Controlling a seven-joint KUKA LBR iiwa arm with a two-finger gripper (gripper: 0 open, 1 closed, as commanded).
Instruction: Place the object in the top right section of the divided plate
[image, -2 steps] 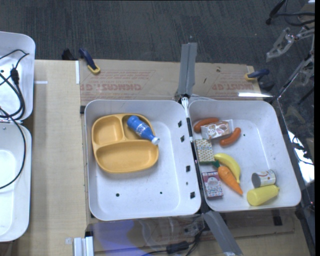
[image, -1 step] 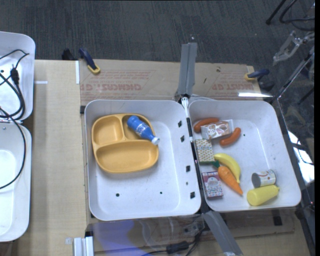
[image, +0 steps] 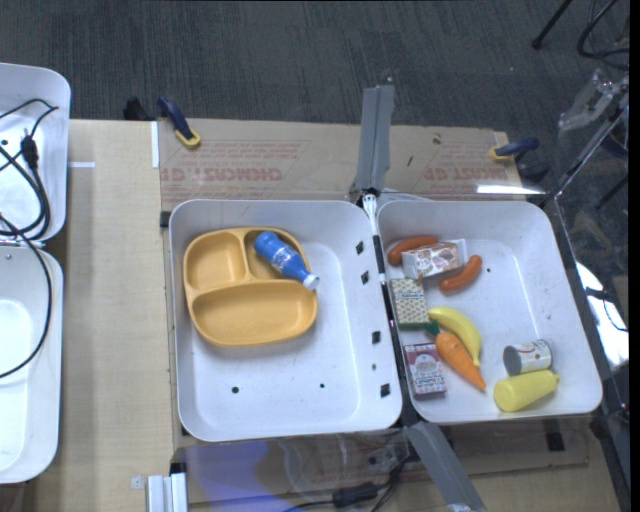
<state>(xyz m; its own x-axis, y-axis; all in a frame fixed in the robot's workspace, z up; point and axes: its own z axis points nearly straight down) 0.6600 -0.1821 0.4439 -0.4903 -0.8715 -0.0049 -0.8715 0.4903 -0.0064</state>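
Observation:
A yellow divided plate (image: 215, 320) sits in the upper left part of the left bin (image: 270, 400). A blue bottle with a white cap (image: 283, 258) lies tilted in the plate's top right section, its cap end resting over the plate's right rim.
The right bin (image: 560, 300) holds two sausages (image: 411, 245), a wrapped packet (image: 435, 260), a cracker box (image: 408, 302), a banana (image: 458, 328), a carrot (image: 461, 360), a small red carton (image: 425, 370), a can (image: 527, 356) and a yellow bottle (image: 524, 390). Blue clamps (image: 177, 122) grip the bench's back edge.

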